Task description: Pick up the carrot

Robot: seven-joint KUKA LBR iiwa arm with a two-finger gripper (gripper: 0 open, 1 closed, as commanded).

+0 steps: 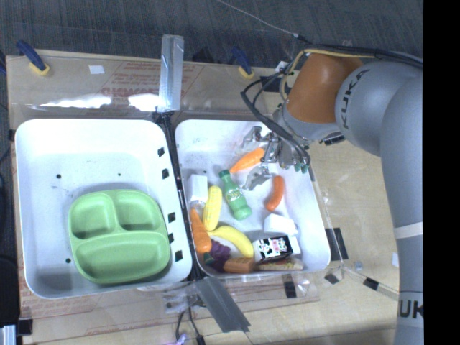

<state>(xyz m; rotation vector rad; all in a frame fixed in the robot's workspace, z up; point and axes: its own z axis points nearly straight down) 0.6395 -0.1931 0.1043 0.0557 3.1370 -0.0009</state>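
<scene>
Far left of the tool, the left bin (29, 192) holds a green divided tray (118, 236) toward its near side, with bare white floor beyond the tray. The right bin (316, 214) is crowded. Along its left wall, well left of the tool and nearer the camera, lie a white tube (199, 187), a corn cob (213, 205) and an orange carrot-like piece (199, 232). A green bottle (234, 194) lies tilted just left of and below the tool, with a banana (233, 239) further toward the near edge, beside a purple item (220, 250) and a black-and-white carton (273, 248).

The carrot (248, 159) lies slanted, touching the tool's left side at its upper tip. The tool (272, 162) hangs low in the bin's far right part; whether its fingers are apart or together cannot be told. An orange-red sausage-shaped piece (274, 192) lies just below it. The bin's right wall is close beside the tool; bare floor shows left of the carrot, toward the far left corner.
</scene>
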